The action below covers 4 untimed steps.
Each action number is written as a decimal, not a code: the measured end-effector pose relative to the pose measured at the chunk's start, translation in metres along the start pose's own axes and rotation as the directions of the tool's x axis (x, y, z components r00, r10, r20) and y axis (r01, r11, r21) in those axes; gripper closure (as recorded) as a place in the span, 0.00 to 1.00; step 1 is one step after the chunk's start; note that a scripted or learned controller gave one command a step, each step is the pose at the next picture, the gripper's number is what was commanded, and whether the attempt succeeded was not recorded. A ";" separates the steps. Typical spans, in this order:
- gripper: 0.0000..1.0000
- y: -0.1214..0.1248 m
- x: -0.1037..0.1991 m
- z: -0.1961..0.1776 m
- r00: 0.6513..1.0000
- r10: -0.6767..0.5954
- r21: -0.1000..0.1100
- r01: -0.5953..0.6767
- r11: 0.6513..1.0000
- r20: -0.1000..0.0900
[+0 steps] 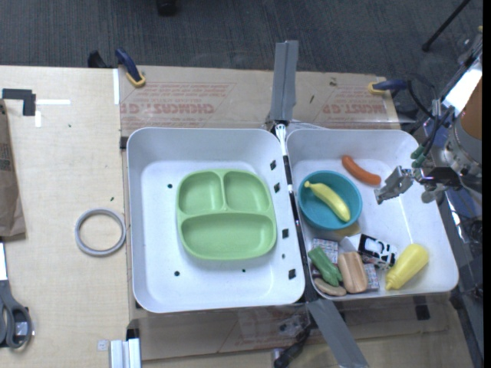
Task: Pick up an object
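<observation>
1. On the bench at far left lie a grey tape ring [100, 231] and, at the lower corner, a pair of scissors [14, 322]; neither is in a bin.
2. The left bin [146, 205] holds a green divided plate [226, 214], lying flat in the middle.
3. The right bin [418, 282] holds the likely targets: a blue bowl [331, 203] with a banana [331, 198] resting in it, an orange sausage [361, 170] just beyond the bowl, and along the near wall a green pepper-like piece [323, 266], a tan bread-like piece [353, 271], a small black-and-white item [375, 248] and a yellow corn cob [406, 266].
4. Task progress, as I judge it: nothing is lifted yet. Every object sits in its bin, so the choice, descent, grasp and lift all remain.
5. The gripper [394, 184] hangs over the right bin's far right part, near the sausage and apart from it. Its fingers look parted a little, with nothing between them and nothing touched.
</observation>
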<state>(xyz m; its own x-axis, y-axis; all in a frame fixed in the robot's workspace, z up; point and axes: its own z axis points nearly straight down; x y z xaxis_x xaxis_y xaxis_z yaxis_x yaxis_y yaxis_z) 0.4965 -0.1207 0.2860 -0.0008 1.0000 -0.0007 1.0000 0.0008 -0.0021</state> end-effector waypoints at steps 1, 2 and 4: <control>0.00 0.066 0.014 0.098 0.948 0.318 0.003 -0.318 0.948 0.000; 0.00 0.102 0.021 0.195 0.998 0.055 0.000 -0.055 0.998 0.000; 1.00 0.097 -0.025 0.182 0.960 -0.280 -0.011 0.280 0.960 0.002</control>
<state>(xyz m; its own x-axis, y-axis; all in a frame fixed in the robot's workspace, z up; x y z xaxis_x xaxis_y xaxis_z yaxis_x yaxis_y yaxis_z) 0.5929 -0.1453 0.1040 -0.2805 0.9599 -0.0021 0.9598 0.2805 0.0084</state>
